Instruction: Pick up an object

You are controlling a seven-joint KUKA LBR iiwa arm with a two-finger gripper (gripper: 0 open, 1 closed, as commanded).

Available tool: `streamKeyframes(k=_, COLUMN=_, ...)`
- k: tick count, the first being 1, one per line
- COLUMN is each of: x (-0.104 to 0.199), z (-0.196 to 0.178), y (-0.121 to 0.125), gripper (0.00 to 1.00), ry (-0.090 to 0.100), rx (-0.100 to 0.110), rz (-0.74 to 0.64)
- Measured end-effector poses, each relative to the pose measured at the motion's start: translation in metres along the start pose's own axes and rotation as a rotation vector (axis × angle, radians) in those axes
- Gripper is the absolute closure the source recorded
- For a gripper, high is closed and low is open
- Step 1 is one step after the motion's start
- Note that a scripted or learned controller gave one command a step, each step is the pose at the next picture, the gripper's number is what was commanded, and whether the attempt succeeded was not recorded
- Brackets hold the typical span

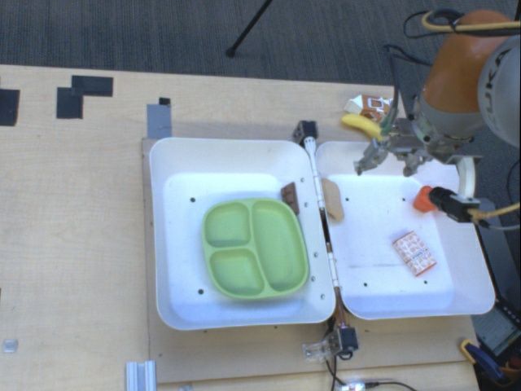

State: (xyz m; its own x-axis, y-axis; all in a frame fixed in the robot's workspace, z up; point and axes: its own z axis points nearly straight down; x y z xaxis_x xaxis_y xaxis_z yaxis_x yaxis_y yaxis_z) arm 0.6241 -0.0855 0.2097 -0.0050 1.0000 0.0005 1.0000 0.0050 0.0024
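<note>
From the fixed overhead camera: two shallow white bins side by side, a left bin (pixel 163 243) and a right bin (pixel 468 300).

In the left bin, a light-green three-compartment plastic plate (pixel 255 249) lying flat near the middle. Just beside its back right corner, a small brown chunk (pixel 288 192) close to the dividing wall.

In the right bin, a tan oblong piece (pixel 331 199) hard against the divider, a small orange lump (pixel 422 199) toward the right side, and a pink-and-white patterned square packet (pixel 414 252) nearer the front, well apart from both. Behind that bin, on the bench, a yellow banana-shaped toy (pixel 361 124).

Two-finger gripper (pixel 387 163) poised over the back of the right bin, spread wide, pinching nothing, between tan piece and orange lump and touching neither.

Probable pitfalls:
- Straight down from here, most likely a closure on bare bin floor.
- At the tan piece, little room for a finger on the wall side, so a knock against the divider.
- On the flat packet, a likely slide across the top with no purchase.
- On the small lump, a likely squirt sideways under an off-centre pinch.
</note>
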Motion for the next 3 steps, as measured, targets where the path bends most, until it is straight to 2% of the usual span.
streamKeyframes(k=1, x=-0.048, z=0.113, y=-0.016, gripper=0.00, ry=0.000, rx=0.004, rz=0.003)
streamKeyframes(k=2, x=-0.072, z=0.114, y=-0.114, gripper=0.00, ry=-0.001, rx=0.002, rz=0.004)
streamKeyframes(k=3, x=-0.070, z=0.103, y=-0.112, gripper=1.00, ry=0.000, rx=-0.003, rz=0.002)
